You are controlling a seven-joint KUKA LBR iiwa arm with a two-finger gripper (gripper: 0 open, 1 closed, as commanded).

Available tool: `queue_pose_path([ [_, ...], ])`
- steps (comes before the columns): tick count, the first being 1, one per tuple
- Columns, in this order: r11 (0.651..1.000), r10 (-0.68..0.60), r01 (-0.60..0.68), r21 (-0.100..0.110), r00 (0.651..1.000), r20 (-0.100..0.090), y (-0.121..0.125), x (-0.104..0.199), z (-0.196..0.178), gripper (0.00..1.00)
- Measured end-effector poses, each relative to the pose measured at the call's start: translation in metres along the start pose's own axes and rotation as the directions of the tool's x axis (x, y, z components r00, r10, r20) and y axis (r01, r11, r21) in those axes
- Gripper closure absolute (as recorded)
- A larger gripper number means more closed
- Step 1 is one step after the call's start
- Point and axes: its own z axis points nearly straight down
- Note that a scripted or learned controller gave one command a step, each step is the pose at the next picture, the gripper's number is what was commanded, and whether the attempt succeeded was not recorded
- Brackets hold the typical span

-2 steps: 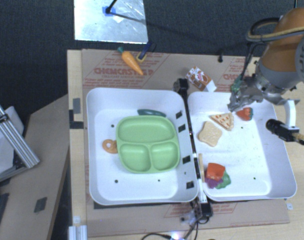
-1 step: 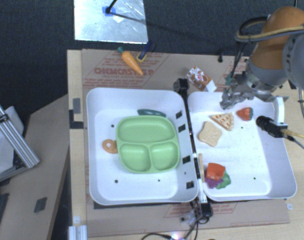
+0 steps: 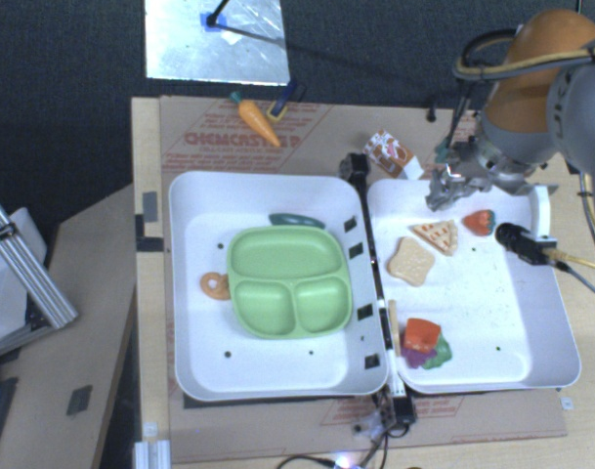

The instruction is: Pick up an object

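I am a grey arm with an orange band, reaching in from the right over two shallow white bins that sit side by side on a bench. My gripper [image 3: 444,195] hangs at the far left corner of the right bin [image 3: 546,311], low over its floor. I cannot tell from this slanted view whether it is spread or closed, and nothing shows in its grasp.

By my judgement the pick has not happened yet: every object lies on the bin floor, so the descent, the grasp and the lift are all left to do.

The likeliest target is the waffle wedge [image 3: 435,234], a triangular toy piece lying flat just near of my gripper. Its long axis seems to run left to right, with the pointed end toward the left. Right of it lies a small red piece [image 3: 479,222]. Nearer the front sits a toast slice [image 3: 410,261], tilted so its long axis runs diagonally. At the near edge rests a red and purple toy [image 3: 424,343].

The left bin [image 3: 194,262] holds a green divided plate [image 3: 287,281] and a small orange ring [image 3: 215,285].
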Motion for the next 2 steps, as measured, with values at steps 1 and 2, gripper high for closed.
queue_pose_path([
  [1,1.0,0.0,0.0,0.0,1.0,0.0,0.0018,0.003,-0.0028,1.0],
  [2,1.0,0.005,-0.005,0.002,1.0,0.0,-0.0033,-0.0029,0.0013,1.0],
])
